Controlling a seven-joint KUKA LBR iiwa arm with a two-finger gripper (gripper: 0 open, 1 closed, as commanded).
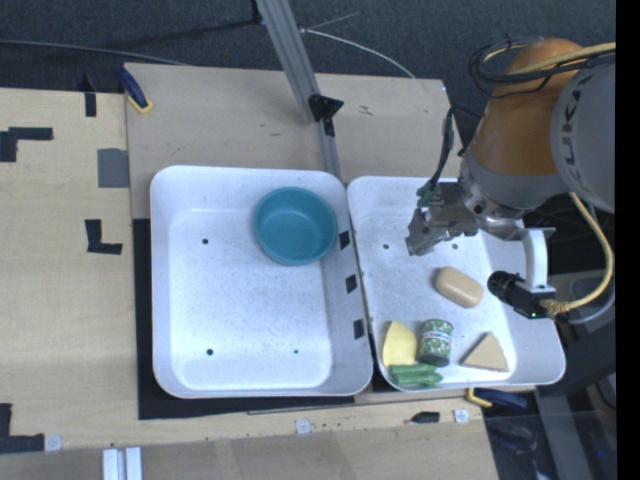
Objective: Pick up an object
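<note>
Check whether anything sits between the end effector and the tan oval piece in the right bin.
Nothing visible does. The end effector hangs over bare floor of the right bin, and the tan oval piece lies just below and to its right, with no object between them.

Pale wooden bench [60, 298] runs under me and out to the left, marked with short strips of dark tape [97, 236] and a grey patch [113, 167]. A lighter board [220, 118] lies on it at centre, with a black mat [142, 313] showing at its left and near edges. Far side: dark blue-grey floor [120, 8] crossed by thin cables [350, 40]. A slanted metal pole [290, 48] comes in from the far edge. Light is even and flat, shadows soft.
</note>
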